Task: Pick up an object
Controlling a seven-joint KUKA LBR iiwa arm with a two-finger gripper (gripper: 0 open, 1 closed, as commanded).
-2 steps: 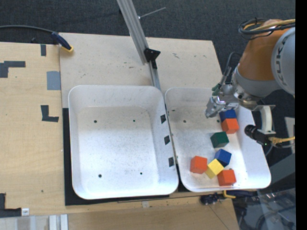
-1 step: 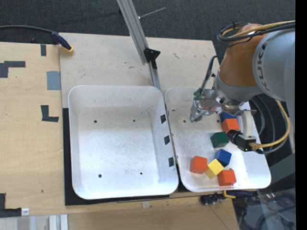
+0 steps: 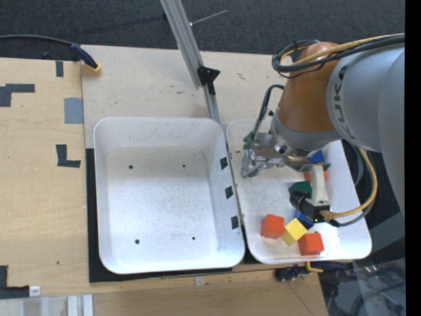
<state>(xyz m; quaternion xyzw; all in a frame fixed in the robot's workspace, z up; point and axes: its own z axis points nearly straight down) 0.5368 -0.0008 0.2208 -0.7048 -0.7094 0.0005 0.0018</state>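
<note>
While the arm (image 3: 342, 91) reaches in over the right bin (image 3: 263, 252), we see its gripper (image 3: 253, 165) low near the bin's upper left part; we cannot tell its state. Two orange blocks (image 3: 272, 226) and a yellow block (image 3: 295, 230) lie near the front wall, well apart from it.

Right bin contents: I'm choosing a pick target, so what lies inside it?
The right bin holds two orange blocks, a yellow block, plus green and blue pieces. The arm covers the bin's far part.
</note>
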